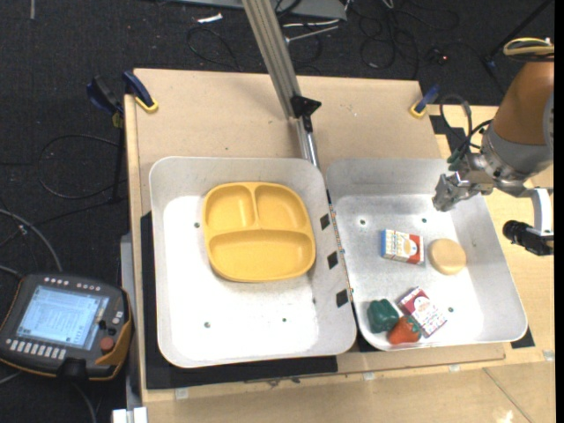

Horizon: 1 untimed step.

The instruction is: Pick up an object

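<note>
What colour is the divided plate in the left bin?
Yellow; the divided plate shows plainly in the camera view.

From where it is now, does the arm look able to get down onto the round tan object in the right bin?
Probably yes: the gripper hangs just above the round tan object, which lies apart from the small box, with nothing between them.

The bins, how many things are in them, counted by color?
Yellow: 1, the plate in the left bin.
Tan: 1, the round bun.
Green: 1, the green toy.
Red: 1, the red toy.
Red and white: 2, the box and the packet.
Total: 6.
</note>
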{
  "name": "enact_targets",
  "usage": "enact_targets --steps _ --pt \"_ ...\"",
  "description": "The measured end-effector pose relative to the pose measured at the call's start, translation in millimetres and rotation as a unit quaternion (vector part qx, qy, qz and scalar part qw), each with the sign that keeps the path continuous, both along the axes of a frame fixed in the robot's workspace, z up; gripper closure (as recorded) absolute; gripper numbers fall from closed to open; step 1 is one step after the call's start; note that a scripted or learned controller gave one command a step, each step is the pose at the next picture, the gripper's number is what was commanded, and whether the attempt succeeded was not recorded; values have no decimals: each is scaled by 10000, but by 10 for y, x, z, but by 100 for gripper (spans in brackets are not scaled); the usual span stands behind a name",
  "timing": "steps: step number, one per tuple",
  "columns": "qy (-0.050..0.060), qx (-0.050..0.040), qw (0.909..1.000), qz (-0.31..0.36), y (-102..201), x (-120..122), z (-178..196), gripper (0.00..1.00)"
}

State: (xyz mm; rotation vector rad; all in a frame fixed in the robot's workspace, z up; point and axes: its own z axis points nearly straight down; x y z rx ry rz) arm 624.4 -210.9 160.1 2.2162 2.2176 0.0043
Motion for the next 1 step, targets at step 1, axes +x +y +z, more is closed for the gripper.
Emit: enact_targets --steps 1 --pt "-2 1 10000 10 1 32 435 100"
